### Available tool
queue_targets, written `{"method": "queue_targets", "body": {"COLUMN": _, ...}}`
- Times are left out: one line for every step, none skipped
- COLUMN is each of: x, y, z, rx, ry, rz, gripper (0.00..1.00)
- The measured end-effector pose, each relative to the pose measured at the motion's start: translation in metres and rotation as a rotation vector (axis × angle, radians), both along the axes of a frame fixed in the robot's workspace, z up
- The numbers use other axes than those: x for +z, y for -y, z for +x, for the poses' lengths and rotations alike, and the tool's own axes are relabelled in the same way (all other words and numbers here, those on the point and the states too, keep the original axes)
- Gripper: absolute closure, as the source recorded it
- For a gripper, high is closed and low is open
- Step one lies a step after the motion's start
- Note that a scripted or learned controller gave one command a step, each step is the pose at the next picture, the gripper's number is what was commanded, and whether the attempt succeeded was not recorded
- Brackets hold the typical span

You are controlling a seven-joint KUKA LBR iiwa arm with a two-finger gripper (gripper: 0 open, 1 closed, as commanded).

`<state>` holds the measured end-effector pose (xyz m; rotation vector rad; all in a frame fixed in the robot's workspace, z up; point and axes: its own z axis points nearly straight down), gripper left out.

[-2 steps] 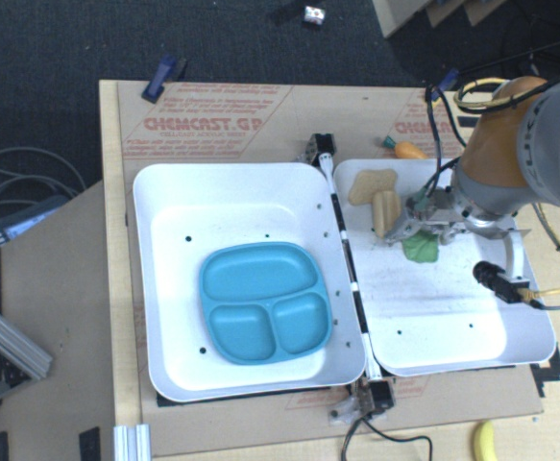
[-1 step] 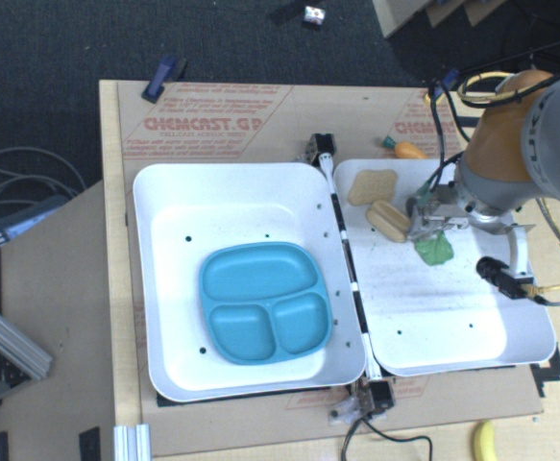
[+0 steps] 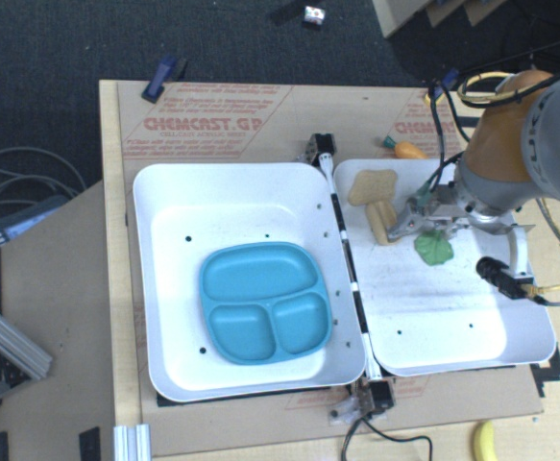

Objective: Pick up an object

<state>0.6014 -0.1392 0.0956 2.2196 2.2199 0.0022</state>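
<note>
I have the tool (image 3: 422, 214) low in the right bin (image 3: 452, 339), between the green piece (image 3: 435, 249) and tan block (image 3: 381, 221); its grip I cannot tell.

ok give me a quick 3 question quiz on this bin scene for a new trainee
1. True or false: the blue divided tray lies in the left bin.
2. Which item lies nearest the pincer in the right bin? A) green object B) blue tray C) orange object
3. Fill in: the orange object lies outside the bins, on the ______ sheet beneath them.

Key
1. True.
2. A, the green object lies just beside the pincer; tan pieces lie to its other side.
3. Cardboard.
</note>
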Motion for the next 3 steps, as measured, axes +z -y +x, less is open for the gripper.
{"method": "queue_targets", "body": {"x": -0.011, "y": 0.01, "z": -0.026, "rx": -0.001, "ry": -0.005, "rz": 0.001, "gripper": 0.0}}
{"method": "queue_targets", "body": {"x": -0.001, "y": 0.01, "z": -0.025, "rx": -0.001, "ry": -0.002, "rz": 0.0, "gripper": 1.0}}
{"method": "queue_targets", "body": {"x": -0.001, "y": 0.01, "z": -0.025, "rx": -0.001, "ry": -0.002, "rz": 0.0, "gripper": 0.0}}
